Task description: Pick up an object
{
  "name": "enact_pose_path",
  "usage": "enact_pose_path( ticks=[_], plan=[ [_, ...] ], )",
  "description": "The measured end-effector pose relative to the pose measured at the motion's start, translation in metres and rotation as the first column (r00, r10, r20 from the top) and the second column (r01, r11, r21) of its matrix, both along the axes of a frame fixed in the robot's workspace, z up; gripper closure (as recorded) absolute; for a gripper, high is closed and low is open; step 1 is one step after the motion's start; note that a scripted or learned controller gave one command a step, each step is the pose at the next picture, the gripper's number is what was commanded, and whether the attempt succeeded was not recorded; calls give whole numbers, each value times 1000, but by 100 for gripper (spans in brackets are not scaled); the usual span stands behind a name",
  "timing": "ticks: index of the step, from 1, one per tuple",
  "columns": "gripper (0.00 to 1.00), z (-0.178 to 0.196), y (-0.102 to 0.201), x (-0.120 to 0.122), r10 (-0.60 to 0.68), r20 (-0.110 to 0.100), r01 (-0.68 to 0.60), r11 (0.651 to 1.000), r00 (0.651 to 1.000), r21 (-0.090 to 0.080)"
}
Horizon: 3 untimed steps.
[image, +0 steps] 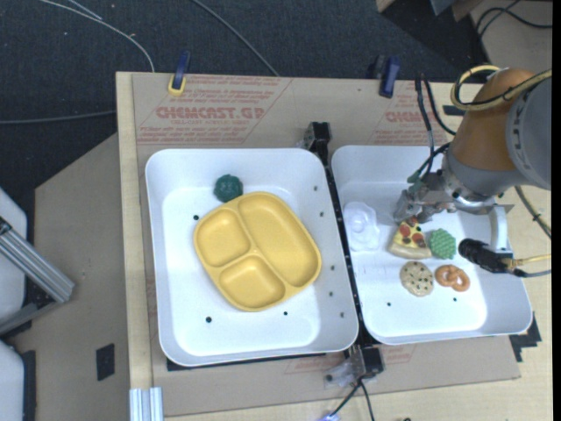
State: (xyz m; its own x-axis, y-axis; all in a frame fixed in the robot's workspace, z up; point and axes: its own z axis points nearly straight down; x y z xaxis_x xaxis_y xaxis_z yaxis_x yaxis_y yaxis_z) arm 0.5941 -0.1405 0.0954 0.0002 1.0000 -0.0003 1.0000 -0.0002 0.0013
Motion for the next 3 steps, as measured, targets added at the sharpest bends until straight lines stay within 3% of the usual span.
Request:
enact_pose_path(
  ticks=[1,3],
  plan=[
    [100,63,5,3,2,6,-2,1000,1000,-2],
    [100,155,-1,0,1,6,-1,1000,1000,-2]
  ],
)
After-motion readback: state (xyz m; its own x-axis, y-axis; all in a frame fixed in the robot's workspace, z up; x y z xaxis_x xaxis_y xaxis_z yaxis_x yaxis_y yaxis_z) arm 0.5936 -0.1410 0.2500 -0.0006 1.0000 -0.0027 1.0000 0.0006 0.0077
